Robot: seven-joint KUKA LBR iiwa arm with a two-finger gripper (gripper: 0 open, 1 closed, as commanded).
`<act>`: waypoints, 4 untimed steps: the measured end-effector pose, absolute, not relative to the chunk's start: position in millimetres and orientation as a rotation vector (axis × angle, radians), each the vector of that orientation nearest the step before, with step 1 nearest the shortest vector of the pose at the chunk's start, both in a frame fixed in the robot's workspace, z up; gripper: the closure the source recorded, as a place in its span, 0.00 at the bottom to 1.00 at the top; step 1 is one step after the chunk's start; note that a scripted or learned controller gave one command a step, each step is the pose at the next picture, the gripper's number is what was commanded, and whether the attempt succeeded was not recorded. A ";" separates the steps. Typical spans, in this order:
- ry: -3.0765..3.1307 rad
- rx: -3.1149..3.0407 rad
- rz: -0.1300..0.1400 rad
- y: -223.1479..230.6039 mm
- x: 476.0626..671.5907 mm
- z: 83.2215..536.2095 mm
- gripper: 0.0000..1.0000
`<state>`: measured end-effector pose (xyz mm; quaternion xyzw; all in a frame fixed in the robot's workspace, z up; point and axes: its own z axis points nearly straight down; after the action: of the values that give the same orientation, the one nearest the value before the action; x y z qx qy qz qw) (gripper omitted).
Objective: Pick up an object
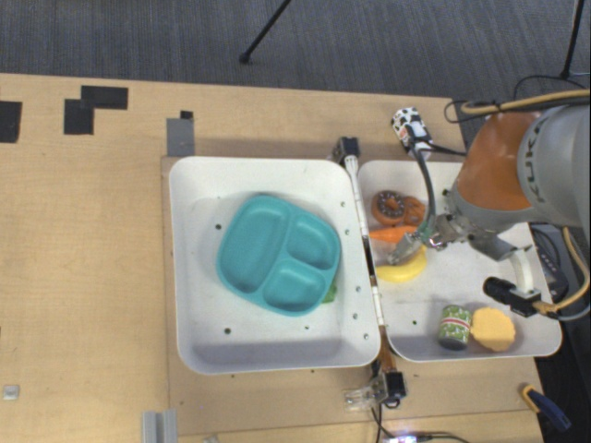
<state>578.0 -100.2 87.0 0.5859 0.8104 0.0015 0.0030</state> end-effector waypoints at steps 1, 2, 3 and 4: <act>2.368 2.056 0.006 -89.1 595.6 86.6 0.00; 2.362 2.057 -0.020 -98.6 592.6 96.0 1.00; 2.364 2.054 -0.003 -93.1 595.3 97.2 0.00; 2.524 1.868 -0.005 -91.8 609.0 86.1 0.00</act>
<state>609.0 -91.8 86.1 0.5949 0.8038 -0.0016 0.0009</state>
